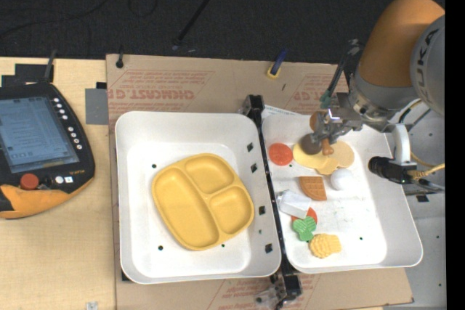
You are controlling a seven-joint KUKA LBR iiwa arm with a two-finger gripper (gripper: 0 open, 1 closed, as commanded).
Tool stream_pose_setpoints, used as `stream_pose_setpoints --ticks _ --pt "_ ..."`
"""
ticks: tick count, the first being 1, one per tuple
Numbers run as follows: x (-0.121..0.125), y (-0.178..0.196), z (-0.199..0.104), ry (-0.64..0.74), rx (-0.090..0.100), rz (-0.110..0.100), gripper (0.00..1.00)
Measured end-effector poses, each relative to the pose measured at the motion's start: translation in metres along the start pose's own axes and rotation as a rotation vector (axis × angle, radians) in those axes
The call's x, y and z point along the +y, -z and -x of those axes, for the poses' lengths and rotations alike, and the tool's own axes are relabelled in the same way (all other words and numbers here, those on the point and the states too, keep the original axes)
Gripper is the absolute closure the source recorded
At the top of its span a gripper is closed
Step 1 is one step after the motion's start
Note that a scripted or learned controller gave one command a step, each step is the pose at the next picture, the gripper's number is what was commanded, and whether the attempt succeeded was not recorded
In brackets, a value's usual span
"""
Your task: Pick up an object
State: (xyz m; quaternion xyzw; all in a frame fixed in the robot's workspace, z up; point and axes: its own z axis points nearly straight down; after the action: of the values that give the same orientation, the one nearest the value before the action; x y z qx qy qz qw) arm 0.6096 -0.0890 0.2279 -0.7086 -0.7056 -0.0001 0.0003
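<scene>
While the grey arm [407,62] reaches in from the right, its hand [325,134] hangs low over the back part of the right bin [396,243], just above a pale yellow toy [336,157] that lies flat there. I cannot tell if the hand is spread or pressed together, because it is small and dark from up here. Nothing shows inside it, so the picking up looks not done yet. This seems to be the step of going down to grab.

Close by sit a red round toy [280,153], a white ball [340,178], and a brown toast-shaped piece [313,188]. Farther to the front lie a green toy [304,228] and a bumpy yellow toy [325,245].

For the next move, the hand would need to drop straight down and close on one thing, not two. The toys are packed near each other, so it could bump a neighbor. The wall between the bins is near on the left, but there is bare room on the right side of this bin. The left bin [138,156] holds a yellow tray [202,200] with three parts.
</scene>
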Motion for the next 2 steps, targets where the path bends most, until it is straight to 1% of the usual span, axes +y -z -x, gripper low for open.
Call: stream_pose_setpoints --ticks 1,2 --pt "-0.034 0.008 -0.031 0.005 0.002 -0.004 1.00" --pt "-0.075 0.011 -0.070 0.007 0.002 -0.005 1.00"
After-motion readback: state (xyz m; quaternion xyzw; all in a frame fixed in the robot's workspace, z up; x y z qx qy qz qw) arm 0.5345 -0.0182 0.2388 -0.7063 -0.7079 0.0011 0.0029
